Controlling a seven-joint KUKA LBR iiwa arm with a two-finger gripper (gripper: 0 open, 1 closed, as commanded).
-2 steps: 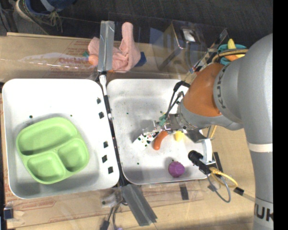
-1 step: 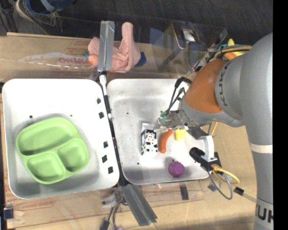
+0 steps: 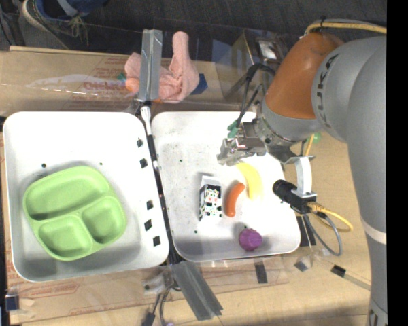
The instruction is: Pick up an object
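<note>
Banana [image 3: 251, 180], small and yellow, lies in the right bin [image 3: 183, 148], toward its right side, slanted with its upper end up against the pincer [image 3: 236, 148] and its lower end beside the orange sausage-shaped piece [image 3: 234, 199]. It is the nearest object to the pincer, so I take it as the likely pick. It looks like a toy fruit: judged light, with a smooth, probably slick skin and a curved body that may roll or squirt out if pinched off-centre. Best hold, to my eye, is across the short width at mid-length, jaws square to the long axis, clear of the tapered ends. The orange piece lies just beside it, touching or nearly so, and could get nudged or caught by one jaw. The pincer hangs low over the bin floor just above the banana's top end; whether it is released or clenched I cannot tell, the metal parts blur together from this angle. Nothing is visibly held. Other things in the same bin: a small cow-patterned carton [image 3: 211, 199] left of the orange piece, boxy and likely easy to grip by its flat sides; a purple lumpy fruit [image 3: 250, 238] near the front wall, rounder and harder to seat. The left bin [image 3: 27, 134] holds a green divided tray [image 3: 73, 211], well apart. A pink cloth [image 3: 164, 73] sits on the tabletop behind the bins.
</note>
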